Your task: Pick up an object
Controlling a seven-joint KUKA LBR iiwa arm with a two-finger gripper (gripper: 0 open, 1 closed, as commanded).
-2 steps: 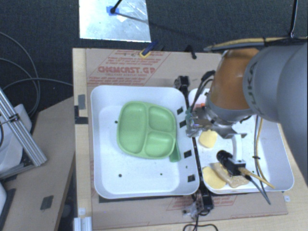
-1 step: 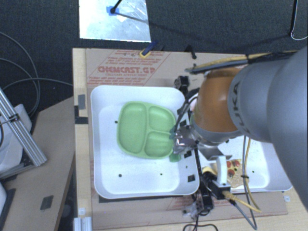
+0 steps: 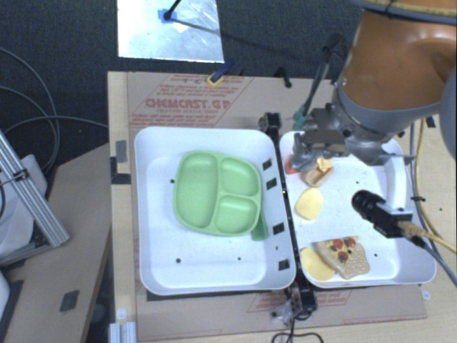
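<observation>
Beneath the gripper (image 3: pixel 312 156), a small tan-yellow toy food piece (image 3: pixel 320 170).

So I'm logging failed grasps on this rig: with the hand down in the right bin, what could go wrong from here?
1. The hand sits close to the divider between bins and could scrape it.
2. The small yellow piece beside it is tiny and may slip free.
3. The arm hides part of the right bin, so a miss could go unnoticed.

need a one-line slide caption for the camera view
Arm's hand low in the right bin over toy food, near a yellow piece; green divided plate sits in the left bin.
</observation>
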